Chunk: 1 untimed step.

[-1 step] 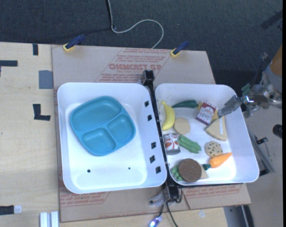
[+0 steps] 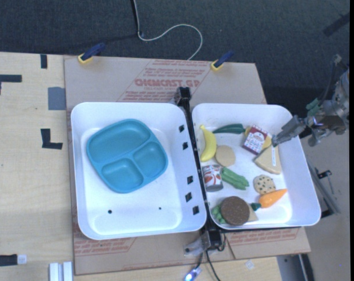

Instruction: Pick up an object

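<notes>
Gripper (image 2: 277, 139) hangs at the right bin's (image 2: 299, 215) far right side, its tip above the cheese wedge (image 2: 269, 160); whether it is open or closed cannot be told. Nothing is lifted yet, so this looks like the approach step. Beside it, the left bin (image 2: 130, 215) holds a blue divided plate (image 2: 126, 155). Toy food crowds the right bin: banana (image 2: 208, 143), burger (image 2: 234, 211), carrot (image 2: 272, 198), small red carton (image 2: 254, 139). Next move likely calls for a straight descent onto one piece, clear of its neighbours

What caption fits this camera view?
Gripper poised over right bin of toy food, near cheese wedge; blue tray in left bin.
</notes>
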Tool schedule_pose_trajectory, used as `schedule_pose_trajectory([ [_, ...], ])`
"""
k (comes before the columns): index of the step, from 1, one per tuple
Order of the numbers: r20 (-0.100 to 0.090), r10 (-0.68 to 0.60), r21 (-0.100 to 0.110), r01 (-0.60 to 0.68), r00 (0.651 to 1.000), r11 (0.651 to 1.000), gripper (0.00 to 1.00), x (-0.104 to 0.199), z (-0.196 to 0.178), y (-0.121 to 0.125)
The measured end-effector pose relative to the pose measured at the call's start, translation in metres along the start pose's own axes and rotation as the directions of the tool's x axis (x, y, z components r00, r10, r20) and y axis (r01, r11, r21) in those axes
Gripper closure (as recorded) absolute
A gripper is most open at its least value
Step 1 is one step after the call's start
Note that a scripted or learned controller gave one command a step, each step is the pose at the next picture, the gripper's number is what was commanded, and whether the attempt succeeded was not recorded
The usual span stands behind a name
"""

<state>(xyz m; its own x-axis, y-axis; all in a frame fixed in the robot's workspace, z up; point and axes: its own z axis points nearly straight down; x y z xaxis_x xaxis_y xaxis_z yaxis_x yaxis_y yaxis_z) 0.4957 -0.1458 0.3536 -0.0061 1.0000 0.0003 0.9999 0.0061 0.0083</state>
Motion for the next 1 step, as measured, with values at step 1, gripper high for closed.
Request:
schedule_pose_trajectory([
  [1,0.001,0.003,0.009,-0.003,1.000,1.000,1.00,-0.0022,-0.0035,0.0010],
])
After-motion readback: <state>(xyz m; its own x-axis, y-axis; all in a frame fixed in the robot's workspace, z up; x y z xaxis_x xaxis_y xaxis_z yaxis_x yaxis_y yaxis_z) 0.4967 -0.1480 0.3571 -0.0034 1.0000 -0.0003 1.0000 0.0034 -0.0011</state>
